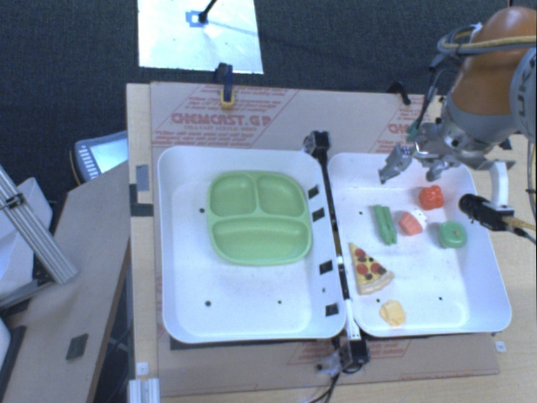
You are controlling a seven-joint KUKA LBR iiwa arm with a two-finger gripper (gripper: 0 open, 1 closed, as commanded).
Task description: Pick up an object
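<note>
The gripper (415, 164) hangs over the far part of the right bin (482, 309), its two fingers spread wide with nothing between them. One tip sits toward the bin's middle divider, the other toward the red toy (431, 196).

The red toy is the nearest candidate: it lies just toward the camera and slightly right of the claw. Close by it are a pink piece (410, 222), a green bean (384, 224) whose long axis runs roughly away from the camera, and a green ring (452, 235) further right. A pizza slice (370, 269) and a yellow piece (392, 312) lie well nearer the camera.

How high the claw sits above the bin floor is hard to judge from this slant; it appears raised. A grasp of the red toy probably calls for a short shift toward the camera and a descent.

The left bin (185, 309) holds a green plate (258, 218), well apart from the claw.
</note>
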